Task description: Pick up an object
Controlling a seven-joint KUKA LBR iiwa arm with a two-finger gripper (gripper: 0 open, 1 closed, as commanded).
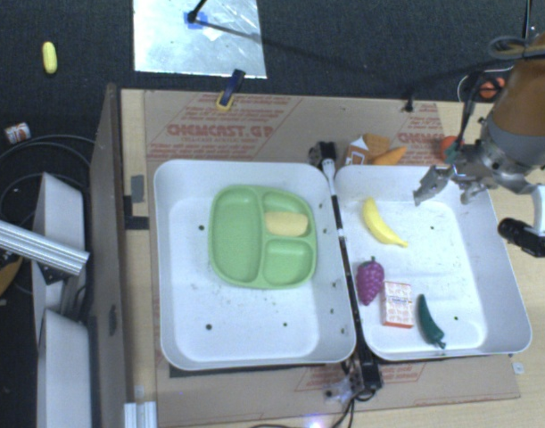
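Cardboard is covering the desk we are working over, with two white bins on it. We are taking the banana as our likeliest target: it is lying in the right bin, toward that bin's far left corner. Nearer the bin's front edge are sitting purple grapes, a small red-and-white box and a dark green vegetable. Our claw is hanging released over the far edge of the right bin, grasping nothing. We are judging ourselves at the approach step; next we should be shifting toward the banana, lowering, then clenching.
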